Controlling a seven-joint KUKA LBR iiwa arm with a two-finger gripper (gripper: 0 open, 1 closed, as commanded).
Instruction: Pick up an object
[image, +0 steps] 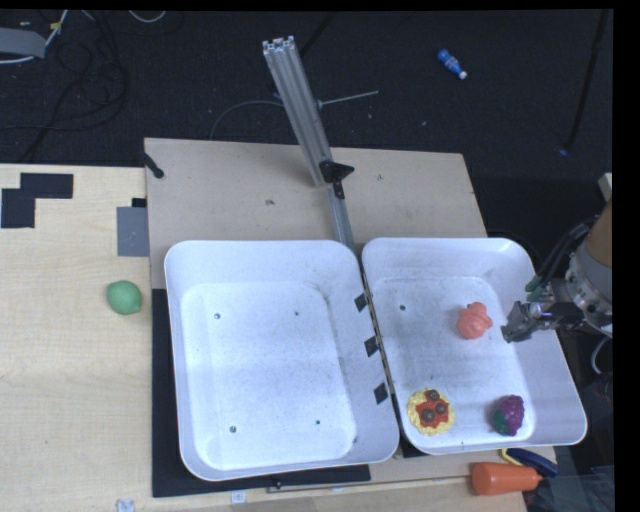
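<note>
The gripper (520, 326) hangs over the right bin (440, 262) at its right wall; finger state cannot be determined. Just left lies one orange-pink object (474, 321), rounded, no evident long axis. Near the front wall: one yellow-red object (430, 411) and one purple object (508, 414). No legible markings.

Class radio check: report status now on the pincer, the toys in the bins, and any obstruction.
Pincer at right bin's right rim. Orange toy just left, untouched. Nothing between.

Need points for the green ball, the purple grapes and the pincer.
green ball (124, 297), camera view, middle of the ball.
purple grapes (508, 414), camera view, middle of the bunch.
pincer (517, 327), camera view, between its fingertips.
</note>
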